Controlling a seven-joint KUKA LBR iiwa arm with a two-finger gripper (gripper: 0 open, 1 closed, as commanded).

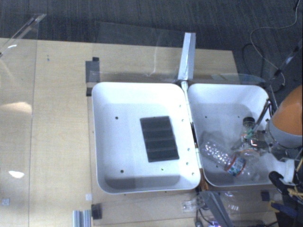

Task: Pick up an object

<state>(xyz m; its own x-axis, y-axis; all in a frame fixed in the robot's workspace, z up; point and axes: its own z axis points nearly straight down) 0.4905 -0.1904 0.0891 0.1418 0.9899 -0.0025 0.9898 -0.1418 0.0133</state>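
A flat black ribbed pad (159, 138) lies in the middle of the left bin (106, 126). In the right bin (222, 96), a crinkled clear plastic piece (214, 151) lies near the left wall. A small clear item with blue and orange marks (236, 166) rests by the front wall. My gripper (248, 141) is low inside the right bin, just above and to the right of these clear items. The grey wrist and the orange band (289, 115) come in from the right. A small dark round part (248, 122) shows just behind the gripper.
A metal bar (187, 56) stands up behind the seam between the bins. Cables (272, 46) run at the back right, and clutter lies below the right bin's front edge (213, 207). Bare wooden bench (47, 126) spreads to the left.
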